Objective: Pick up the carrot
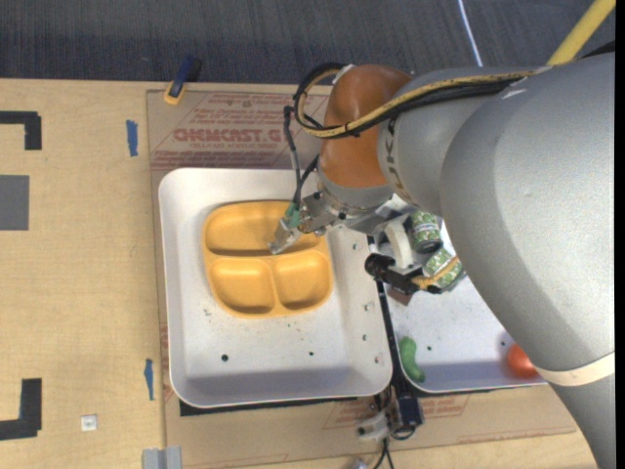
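An orange rounded thing (pixel 520 362), which may be the carrot, peeks out from under the arm at the near right of the right bin (pixel 459 374); most of it is hidden. My gripper (pixel 285 234) hangs over the left bin (pixel 186 291), at the right edge of the far compartment of a yellow divided plate (pixel 244 281). It is well to the left of the orange thing. I see no carrot at the gripper.
A green vegetable (pixel 411 358) lies at the near left of the right bin. Two green-and-white patterned things (pixel 436 252) sit by the wrist. The big grey arm covers most of the right bin. Brown cardboard surrounds the bins.
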Tool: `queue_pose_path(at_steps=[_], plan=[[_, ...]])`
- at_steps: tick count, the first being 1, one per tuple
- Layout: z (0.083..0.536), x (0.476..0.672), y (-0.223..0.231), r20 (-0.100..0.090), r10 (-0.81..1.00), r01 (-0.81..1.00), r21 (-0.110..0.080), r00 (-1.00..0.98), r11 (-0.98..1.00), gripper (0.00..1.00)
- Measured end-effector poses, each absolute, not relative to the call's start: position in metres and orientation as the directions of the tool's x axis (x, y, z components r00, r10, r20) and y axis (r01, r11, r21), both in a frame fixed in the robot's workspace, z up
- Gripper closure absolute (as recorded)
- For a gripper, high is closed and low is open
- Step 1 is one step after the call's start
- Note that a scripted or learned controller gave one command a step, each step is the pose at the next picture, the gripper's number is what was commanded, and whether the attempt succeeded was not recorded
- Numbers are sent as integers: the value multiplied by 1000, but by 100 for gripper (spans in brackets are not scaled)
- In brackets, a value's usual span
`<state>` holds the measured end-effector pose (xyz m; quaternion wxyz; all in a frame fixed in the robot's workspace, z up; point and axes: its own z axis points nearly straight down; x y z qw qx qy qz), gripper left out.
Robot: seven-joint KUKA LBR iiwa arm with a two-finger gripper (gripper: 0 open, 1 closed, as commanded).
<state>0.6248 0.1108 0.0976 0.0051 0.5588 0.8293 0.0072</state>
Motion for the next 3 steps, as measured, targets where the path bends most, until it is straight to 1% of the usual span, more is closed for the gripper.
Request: queue_pose_path(at_steps=[1,2,3], plan=[[105,624,104,-11,928,928,9,-371,372,100],[157,633,150,0,1000,1000,2,19,-19,100],[239,667,132,0,979,979,1,204,-204,100]])
